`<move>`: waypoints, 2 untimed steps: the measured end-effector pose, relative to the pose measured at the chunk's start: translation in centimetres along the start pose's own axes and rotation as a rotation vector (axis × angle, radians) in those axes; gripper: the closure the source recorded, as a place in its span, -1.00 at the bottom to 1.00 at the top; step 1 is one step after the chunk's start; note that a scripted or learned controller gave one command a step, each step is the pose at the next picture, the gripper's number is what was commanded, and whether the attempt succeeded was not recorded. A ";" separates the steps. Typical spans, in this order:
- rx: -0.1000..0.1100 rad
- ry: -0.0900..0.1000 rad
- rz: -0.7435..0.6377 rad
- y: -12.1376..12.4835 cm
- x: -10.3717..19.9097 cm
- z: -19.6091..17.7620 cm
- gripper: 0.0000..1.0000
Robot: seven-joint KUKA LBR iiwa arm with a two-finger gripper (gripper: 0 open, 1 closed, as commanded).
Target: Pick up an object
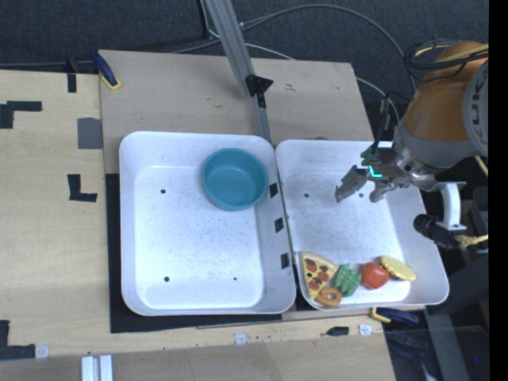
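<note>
The gripper (361, 186) hangs with fingers spread and holding nothing over the right bin (317, 213), so it should travel toward the toy tomato (374, 275) at the near edge, then descend straight

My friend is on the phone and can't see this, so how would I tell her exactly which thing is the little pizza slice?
Find the right-hand white bin and look along its near edge, where a row of small toys lies. The pizza slice is the leftmost of them, a flat orange-crusted wedge with red dots, beside a green piece, a red tomato and a yellow piece.
</note>
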State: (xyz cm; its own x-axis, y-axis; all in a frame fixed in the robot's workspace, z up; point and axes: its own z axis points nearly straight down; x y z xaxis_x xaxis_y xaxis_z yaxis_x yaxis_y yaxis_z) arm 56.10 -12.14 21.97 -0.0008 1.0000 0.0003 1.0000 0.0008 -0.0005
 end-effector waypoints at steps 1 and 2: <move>0.000 0.000 0.000 0.0 0.0 0.0 -1.00; 0.005 0.000 0.000 0.0 1.1 5.4 -1.00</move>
State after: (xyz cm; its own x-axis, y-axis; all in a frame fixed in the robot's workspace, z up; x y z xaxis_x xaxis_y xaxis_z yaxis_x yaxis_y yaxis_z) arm 56.11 -11.07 16.61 -0.0008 1.0000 0.0007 1.0000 0.0008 -0.0052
